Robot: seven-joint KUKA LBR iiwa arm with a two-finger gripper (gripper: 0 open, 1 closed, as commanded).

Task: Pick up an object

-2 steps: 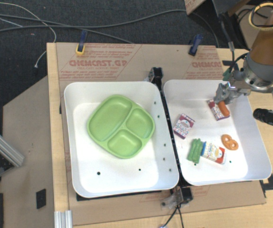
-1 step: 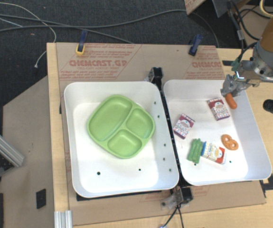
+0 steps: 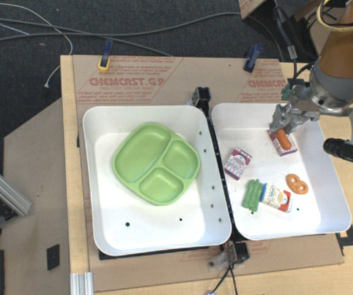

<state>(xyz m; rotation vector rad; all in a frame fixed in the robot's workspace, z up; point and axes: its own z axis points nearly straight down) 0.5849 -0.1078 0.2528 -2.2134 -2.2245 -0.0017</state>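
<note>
The flat brown cardboard sheet (image 3: pixel 133 78) with red printed letters covers the bench. Directly on it lie two shallow white plastic bins side by side, the left bin (image 3: pixel 96 165) and the right bin (image 3: pixel 329 189), touching along their inner edges.

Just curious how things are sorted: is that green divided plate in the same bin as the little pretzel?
No, the green plate lies in the left bin, while the pretzel lies in the right bin.

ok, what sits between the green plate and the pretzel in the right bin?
In the camera view, the small purple carton lies between the green plate and the pretzel; the black clips joining the two bins also cross that stretch.
</note>
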